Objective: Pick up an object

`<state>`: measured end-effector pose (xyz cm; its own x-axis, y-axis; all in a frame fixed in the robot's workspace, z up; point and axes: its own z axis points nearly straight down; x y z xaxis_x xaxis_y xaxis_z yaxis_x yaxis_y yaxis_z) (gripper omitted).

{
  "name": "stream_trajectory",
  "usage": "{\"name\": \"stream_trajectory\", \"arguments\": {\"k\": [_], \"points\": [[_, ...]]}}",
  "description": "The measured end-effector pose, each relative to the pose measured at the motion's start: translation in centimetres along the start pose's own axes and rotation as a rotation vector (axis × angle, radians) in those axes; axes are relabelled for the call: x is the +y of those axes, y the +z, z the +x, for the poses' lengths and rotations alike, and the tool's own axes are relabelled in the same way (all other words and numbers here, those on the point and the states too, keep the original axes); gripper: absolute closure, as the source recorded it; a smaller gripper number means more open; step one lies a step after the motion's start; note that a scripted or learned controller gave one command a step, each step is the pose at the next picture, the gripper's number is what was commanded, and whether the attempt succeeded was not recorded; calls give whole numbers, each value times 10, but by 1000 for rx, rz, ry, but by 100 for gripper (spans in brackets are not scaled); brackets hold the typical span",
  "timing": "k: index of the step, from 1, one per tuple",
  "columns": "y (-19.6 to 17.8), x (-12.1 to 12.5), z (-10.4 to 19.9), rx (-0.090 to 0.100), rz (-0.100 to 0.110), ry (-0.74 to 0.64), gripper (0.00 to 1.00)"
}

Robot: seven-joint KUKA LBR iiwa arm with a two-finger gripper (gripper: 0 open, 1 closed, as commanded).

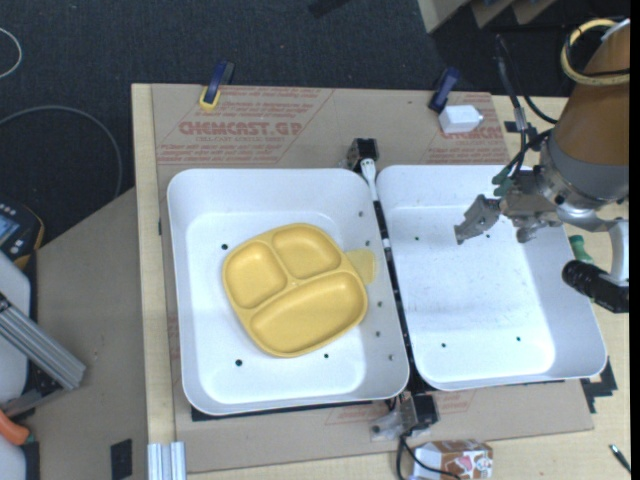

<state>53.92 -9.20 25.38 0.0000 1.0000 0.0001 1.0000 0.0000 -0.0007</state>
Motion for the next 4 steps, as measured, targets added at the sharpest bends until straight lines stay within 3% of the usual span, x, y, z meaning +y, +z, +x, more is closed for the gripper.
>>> {"name": "stream_trajectory", "arguments": {"k": [1, 2, 3, 4], "points": [[-115, -43, 50, 1, -14, -7, 0], [-233, -60, 105, 2, -18, -9, 0], [-236, -59, 102, -1, -6, -2, 100], [-151, -61, 162, 0, 8, -6, 100]]}}
